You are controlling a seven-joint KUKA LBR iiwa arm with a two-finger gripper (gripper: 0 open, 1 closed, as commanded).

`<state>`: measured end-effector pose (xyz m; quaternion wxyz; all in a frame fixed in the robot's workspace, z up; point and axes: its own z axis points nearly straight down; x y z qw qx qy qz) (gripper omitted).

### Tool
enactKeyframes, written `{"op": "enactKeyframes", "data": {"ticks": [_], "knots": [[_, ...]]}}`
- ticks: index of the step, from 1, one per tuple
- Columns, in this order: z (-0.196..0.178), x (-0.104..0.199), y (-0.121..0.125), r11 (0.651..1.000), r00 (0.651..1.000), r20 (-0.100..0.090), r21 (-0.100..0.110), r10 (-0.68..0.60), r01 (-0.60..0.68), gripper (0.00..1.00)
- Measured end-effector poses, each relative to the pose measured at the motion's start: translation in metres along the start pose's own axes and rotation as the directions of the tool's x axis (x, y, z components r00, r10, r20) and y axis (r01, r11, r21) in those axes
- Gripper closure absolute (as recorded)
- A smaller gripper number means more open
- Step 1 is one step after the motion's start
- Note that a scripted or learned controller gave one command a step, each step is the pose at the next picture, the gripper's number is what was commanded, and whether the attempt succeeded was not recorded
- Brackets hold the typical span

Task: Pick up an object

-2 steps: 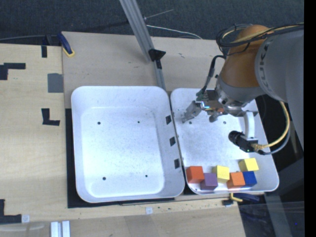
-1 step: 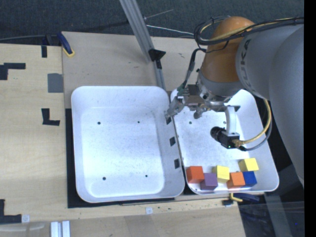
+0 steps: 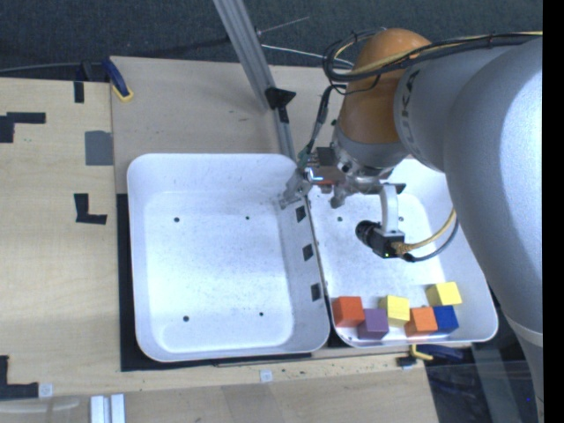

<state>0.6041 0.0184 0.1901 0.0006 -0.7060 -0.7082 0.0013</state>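
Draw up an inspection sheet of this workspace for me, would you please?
Surface: pale wooden bench bearing shallow white left bin and right bin.
Job's things: small orange cube, purple cube, yellow cube, second orange cube, blue cube, second yellow cube, clustered at right bin's near edge.
Clutter: nothing seen.
Grippers: two-finger gripper over the bins' meeting rims.
Cables: black cables looped beside orange band.
Surroundings: slanted aluminium rail; black tape marks.
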Motion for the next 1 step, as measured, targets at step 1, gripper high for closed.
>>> {"op": "enactKeyframes", "data": {"ticks": [1], "knots": [[-0.0389,-0.0522,-0.0325,1.0,1.0,0.001,-0.003,0.007,-0.007,0.0]]}}
